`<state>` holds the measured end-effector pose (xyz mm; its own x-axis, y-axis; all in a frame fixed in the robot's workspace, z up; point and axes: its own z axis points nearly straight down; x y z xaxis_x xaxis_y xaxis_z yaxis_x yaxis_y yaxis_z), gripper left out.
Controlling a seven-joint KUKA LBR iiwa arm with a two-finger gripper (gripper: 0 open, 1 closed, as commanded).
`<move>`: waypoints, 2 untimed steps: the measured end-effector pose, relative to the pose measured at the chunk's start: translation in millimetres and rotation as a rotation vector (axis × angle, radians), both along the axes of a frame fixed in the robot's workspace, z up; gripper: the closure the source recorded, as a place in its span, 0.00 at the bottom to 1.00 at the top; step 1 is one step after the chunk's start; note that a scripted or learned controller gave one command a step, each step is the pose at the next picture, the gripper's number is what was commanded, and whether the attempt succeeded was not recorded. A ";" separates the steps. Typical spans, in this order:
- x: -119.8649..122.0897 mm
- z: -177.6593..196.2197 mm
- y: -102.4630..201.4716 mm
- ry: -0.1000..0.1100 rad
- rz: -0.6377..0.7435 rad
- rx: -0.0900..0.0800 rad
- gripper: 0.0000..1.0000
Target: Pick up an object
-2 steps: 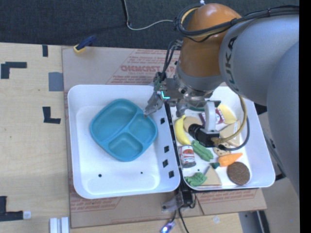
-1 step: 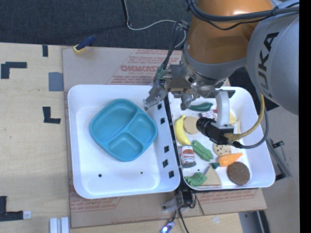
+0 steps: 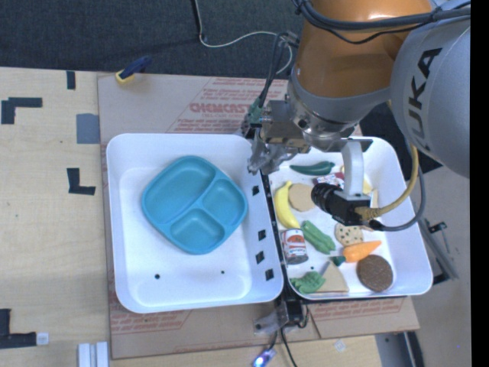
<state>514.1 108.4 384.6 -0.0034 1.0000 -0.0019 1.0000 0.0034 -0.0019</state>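
Observation:
My gripper [image 3: 264,153] hangs low over the rim between the two bins, at the upper left corner of the right bin [image 3: 409,228]. The arm's body hides its tip. Just below it in the right bin lie a yellow banana [image 3: 285,206], a tan cookie [image 3: 302,198] and a dark green chili [image 3: 312,168]. I see nothing held in the gripper.
A blue divided plate [image 3: 195,203] lies in the left bin [image 3: 130,228]. Further down the right bin are a green pickle [image 3: 318,236], a small can [image 3: 295,245], a carrot [image 3: 359,251], a brown patty [image 3: 374,273] and a toast wedge [image 3: 334,282]. A yellow cable [image 3: 397,205] loops over that bin.

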 end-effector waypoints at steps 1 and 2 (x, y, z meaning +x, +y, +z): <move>0.0 9.4 0.5 0.002 0.001 -0.001 1.00; 0.1 18.9 0.9 0.003 0.003 -0.002 1.00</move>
